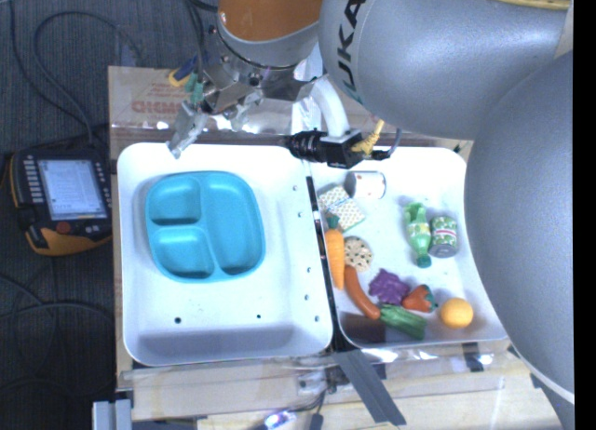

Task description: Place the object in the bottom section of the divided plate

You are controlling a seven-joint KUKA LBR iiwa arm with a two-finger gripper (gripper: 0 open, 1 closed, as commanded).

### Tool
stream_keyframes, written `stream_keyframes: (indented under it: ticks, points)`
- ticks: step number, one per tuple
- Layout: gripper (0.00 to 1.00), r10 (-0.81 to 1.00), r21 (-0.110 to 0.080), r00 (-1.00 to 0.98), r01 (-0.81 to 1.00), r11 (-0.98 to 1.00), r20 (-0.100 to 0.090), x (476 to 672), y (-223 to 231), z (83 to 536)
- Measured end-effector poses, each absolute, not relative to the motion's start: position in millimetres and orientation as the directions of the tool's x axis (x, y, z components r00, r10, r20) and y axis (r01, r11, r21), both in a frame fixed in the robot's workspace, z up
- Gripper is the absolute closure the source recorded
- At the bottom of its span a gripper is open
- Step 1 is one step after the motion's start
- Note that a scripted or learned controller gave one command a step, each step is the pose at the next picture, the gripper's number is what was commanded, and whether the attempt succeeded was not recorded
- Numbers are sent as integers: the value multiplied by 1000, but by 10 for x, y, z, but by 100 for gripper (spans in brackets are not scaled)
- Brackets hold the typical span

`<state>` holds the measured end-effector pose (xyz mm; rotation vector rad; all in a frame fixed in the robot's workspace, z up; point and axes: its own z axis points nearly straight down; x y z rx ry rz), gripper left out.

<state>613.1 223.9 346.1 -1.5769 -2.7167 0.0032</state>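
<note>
Grey and orange, the arm (pixel 391 37) looms over the bench, its two-finger gripper (pixel 191 126) above the left white bin's (pixel 135 326) far rim; how far it is open I cannot tell. That bin holds a blue divided plastic plate (pixel 203 223). Toy foods, including an orange carrot (pixel 334 248), lie in the right bin (pixel 484 312).

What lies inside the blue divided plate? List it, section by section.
The blue plate in the left bin shows three sections, all bare blue plastic, with no toy food in any. Nothing covers it; the pincer hangs past the bin's far rim.
</note>
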Motion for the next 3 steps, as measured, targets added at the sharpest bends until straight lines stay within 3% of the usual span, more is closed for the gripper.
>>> stream_keyframes:
  ticks: [3]
  points:
    - [0,868,-2,-496,868,496,-1,6131,2239,3461]
